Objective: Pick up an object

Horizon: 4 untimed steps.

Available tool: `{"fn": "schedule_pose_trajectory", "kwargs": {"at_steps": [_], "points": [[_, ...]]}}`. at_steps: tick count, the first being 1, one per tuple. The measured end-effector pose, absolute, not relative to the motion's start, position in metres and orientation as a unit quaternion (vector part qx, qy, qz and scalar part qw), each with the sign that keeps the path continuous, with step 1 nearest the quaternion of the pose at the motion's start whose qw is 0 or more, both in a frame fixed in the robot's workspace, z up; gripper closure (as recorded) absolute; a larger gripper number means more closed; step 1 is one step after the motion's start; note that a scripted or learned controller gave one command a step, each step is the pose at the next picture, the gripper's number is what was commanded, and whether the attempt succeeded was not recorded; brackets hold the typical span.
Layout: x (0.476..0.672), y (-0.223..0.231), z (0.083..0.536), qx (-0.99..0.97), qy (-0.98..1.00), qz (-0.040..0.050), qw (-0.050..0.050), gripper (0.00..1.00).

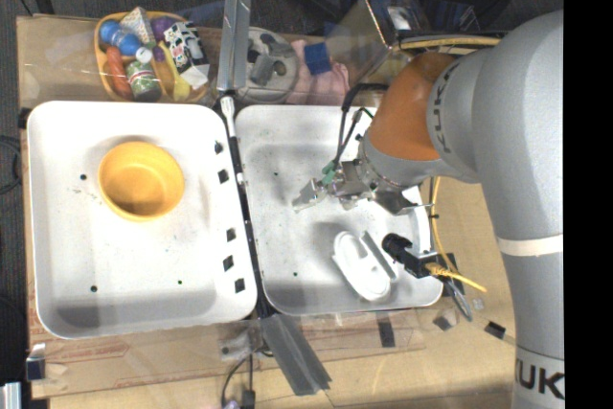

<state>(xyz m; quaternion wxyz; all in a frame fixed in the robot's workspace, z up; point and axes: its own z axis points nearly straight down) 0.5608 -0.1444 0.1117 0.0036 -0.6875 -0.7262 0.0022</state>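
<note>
The gripper (308,194) hangs low over the middle of the right bin (287,254), its tip turned toward the wall shared with the left bin (57,225). The grey arm (498,110) comes in from the right of the camera view, and its orange band (407,115) sits just above the wrist. At this slant and size I cannot tell whether the jaws are open or closed, and no object is visible between them.

The nearest loose thing is a white oval object (362,265). It lies flat on the floor of the right bin, toward the near right corner. It sits below and to the right of the jaws, near them but apart, more under the wrist than under the tip. The bin floor straight ahead of the tip is bare white.

A yellow bowl (142,177) stands upright in the left bin, in its far half, well apart from the gripper and across the dividing wall.

On the bench (53,62) behind the bins, a yellow basket (120,81) holds small coloured items. A grey rounded object (268,62) and a blue block (316,57) lie beyond the right bin's far rim.
</note>
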Motion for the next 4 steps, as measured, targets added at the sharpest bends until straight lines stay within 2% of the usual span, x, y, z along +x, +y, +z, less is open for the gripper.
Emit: {"fn": "schedule_pose_trajectory", "kwargs": {"at_steps": [1,2,3,4], "points": [[0.518,-0.156,0.088,-0.64,-0.769,0.0012,0.004,0.0],[0.519,-0.157,0.094,-0.638,-0.77,0.0025,0.006,1.0],[0.519,-0.157,0.094,-0.638,-0.77,0.0027,0.006,0.0],[0.557,-0.102,0.088,-0.673,-0.739,0.0024,0.003,0.0]]}}
